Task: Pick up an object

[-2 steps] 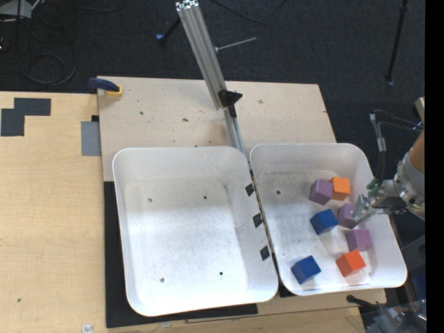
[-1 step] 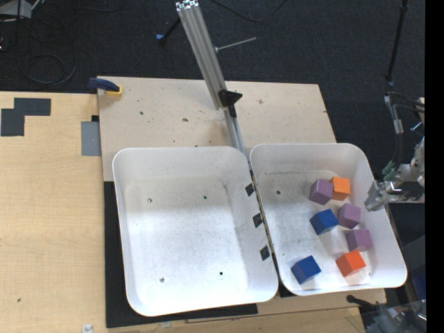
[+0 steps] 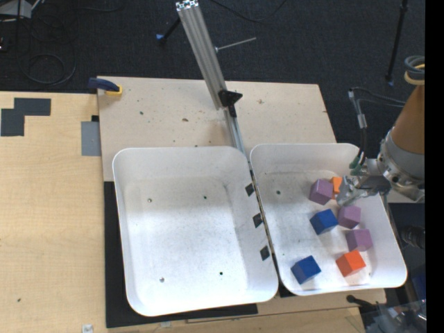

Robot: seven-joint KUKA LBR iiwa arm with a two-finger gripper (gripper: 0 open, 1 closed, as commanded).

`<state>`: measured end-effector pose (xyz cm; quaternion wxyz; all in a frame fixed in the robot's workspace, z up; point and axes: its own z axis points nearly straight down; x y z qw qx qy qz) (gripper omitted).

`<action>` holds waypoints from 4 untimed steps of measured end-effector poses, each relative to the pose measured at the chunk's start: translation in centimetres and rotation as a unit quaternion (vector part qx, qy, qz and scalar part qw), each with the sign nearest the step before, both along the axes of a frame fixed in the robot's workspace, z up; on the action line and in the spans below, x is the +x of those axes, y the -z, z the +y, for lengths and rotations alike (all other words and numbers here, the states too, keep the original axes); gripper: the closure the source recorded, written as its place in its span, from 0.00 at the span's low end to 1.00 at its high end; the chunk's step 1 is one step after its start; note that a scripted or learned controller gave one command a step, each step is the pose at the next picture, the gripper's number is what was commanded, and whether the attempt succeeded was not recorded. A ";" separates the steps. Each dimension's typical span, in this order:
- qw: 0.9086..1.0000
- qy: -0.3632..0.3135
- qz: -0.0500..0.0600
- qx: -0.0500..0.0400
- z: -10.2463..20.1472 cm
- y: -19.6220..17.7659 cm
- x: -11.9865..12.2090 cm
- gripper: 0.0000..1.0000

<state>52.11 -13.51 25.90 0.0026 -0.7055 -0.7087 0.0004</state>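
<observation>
Lying nearest in the right bin [image 3: 388, 272]: blue cube [image 3: 305, 268] and orange cube [image 3: 351, 263]. Behind them: purple cube [image 3: 359, 239], another blue cube [image 3: 323, 221], two more purple cubes [image 3: 349, 216] [image 3: 321, 191], small orange block [image 3: 337, 184]. Pincer [image 3: 349, 192] lowered among the farthest blocks; spread cannot be told. Left bin [image 3: 132, 186] on the counter [image 3: 166, 109].

Both bins white: left bin [image 3: 132, 186] speckled with fine dark dots, right bin [image 3: 291, 165] cleaner. In the right bin: three purple cubes [image 3: 321, 191] [image 3: 349, 216] [image 3: 359, 239], two blue cubes [image 3: 323, 221] [image 3: 305, 269], one orange-red cube [image 3: 351, 263], a small orange piece [image 3: 337, 184] beside the uppermost purple cube. Tabletop [image 3: 166, 109] pale tan, dark-flecked. Arm [image 3: 406, 151] grey, orange band.
</observation>
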 end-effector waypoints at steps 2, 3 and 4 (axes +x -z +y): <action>1.000 0.001 -0.001 -0.001 7.8 0.6 3.9 1.00; 1.000 0.000 -0.001 -0.001 12.5 1.5 7.4 1.00; 1.000 0.000 -0.001 -0.001 17.3 2.6 10.7 1.00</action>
